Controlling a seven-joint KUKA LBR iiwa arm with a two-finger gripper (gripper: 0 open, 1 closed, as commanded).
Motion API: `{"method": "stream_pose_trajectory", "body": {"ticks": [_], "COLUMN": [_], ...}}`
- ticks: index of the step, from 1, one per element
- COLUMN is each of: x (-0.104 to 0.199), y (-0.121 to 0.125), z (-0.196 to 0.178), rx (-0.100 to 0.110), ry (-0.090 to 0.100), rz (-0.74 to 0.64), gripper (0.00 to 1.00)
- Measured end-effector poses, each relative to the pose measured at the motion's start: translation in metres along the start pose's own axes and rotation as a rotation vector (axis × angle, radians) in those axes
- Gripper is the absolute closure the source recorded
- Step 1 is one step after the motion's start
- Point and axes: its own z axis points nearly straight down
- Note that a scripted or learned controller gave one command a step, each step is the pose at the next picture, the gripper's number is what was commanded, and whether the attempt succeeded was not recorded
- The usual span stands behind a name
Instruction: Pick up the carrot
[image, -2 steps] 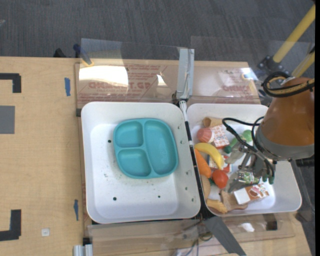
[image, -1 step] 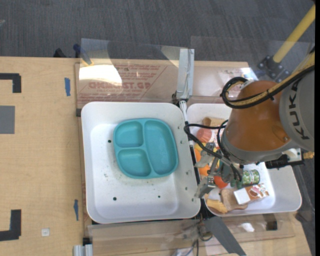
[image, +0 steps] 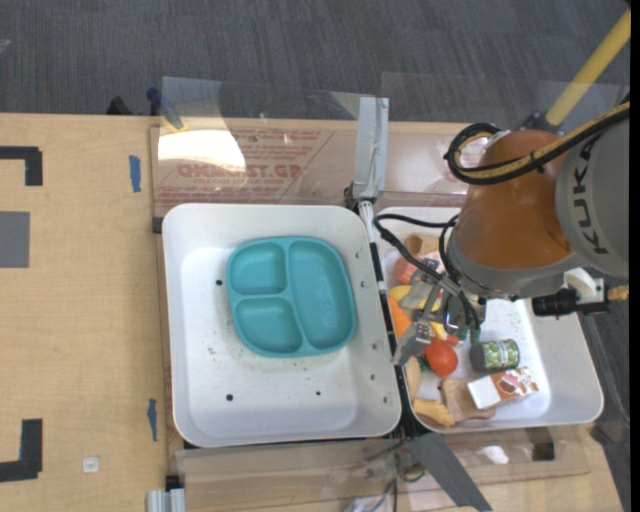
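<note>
The carrot (image: 399, 319) is a small orange piece lying near the left wall of the right bin (image: 570, 395), partly covered by the gripper. My gripper (image: 424, 328) hangs low over the left part of that bin, pointing down and to the left, right beside the carrot and just above a red tomato (image: 441, 357). The grey arm with its orange band (image: 510, 215) hides the middle and back of the bin. I cannot see anything clearly held.
The left bin (image: 200, 380) holds a teal divided plate (image: 291, 295). Around the gripper lie a yellow piece (image: 398, 295), a red piece (image: 405, 270), a green can (image: 497, 354), a white and red box (image: 500, 386) and tan bread-like pieces (image: 440, 405).
</note>
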Motion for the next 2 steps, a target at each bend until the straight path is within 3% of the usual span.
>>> {"method": "stream_pose_trajectory", "body": {"ticks": [1,2], "x": [-0.001,-0.027], "y": [-0.106,-0.091], "z": [0.089,0.095], "rx": [-0.001,0.001], "ry": [-0.009,-0.008], "rz": [0.186,0.277], "gripper": [0.0,0.0]}}
